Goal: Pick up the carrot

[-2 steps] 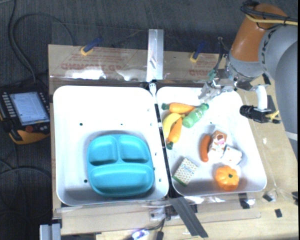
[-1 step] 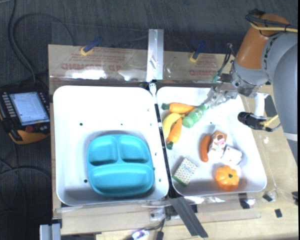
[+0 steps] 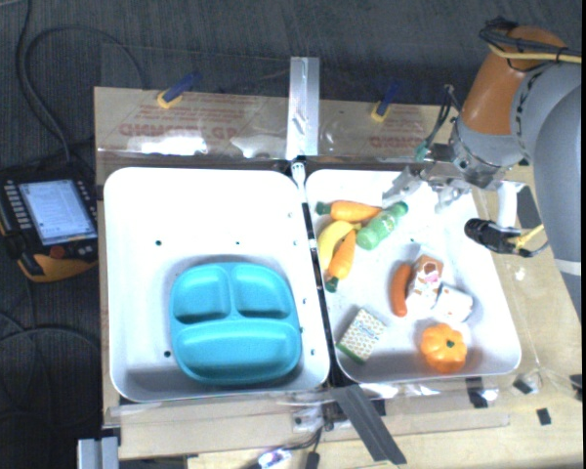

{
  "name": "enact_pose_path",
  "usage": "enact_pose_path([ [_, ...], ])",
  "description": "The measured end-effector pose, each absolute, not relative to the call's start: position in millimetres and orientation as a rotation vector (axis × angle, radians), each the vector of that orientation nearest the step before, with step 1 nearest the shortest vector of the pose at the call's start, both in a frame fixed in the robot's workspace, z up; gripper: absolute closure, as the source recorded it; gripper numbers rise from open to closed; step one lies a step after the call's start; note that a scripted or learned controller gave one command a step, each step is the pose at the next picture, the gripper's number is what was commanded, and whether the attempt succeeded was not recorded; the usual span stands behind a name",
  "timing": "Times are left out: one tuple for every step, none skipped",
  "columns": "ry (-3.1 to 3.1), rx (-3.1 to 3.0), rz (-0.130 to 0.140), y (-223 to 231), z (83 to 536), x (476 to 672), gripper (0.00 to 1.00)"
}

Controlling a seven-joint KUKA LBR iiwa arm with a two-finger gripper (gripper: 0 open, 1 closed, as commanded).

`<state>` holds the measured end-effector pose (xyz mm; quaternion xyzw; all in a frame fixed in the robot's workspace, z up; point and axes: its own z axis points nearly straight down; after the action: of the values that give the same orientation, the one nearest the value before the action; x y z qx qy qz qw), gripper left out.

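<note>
An orange carrot [image 3: 354,209] lies along the back left of the right bin [image 3: 498,291], its tip against the green bottle [image 3: 383,225]. A second, smaller orange carrot [image 3: 341,258] lies beside the yellow banana [image 3: 326,241] by the left wall. My gripper [image 3: 425,188] hangs over the back of the right bin, just right of the bottle's cap and apart from both carrots. It is open, and nothing is between its fingers.
The right bin also holds a red sausage [image 3: 400,289], a white and red packet [image 3: 430,277], a white block [image 3: 454,305], an orange pumpkin [image 3: 442,347] and a small patterned box [image 3: 361,334]. A blue divided tray [image 3: 236,320] lies in the left bin [image 3: 137,213].
</note>
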<state>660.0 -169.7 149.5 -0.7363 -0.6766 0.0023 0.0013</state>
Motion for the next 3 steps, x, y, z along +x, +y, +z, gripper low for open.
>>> enact_pose_path([
  [-2.003, -2.419, 0.005, -195.0, 175.1, 668.1, 0.00],
  [-2.050, -2.378, 0.007, -100.0, 132.6, 667.2, 0.00],
  [-2.318, -2.134, -0.001, -98.3, 89.2, 670.2, 0.00],
])
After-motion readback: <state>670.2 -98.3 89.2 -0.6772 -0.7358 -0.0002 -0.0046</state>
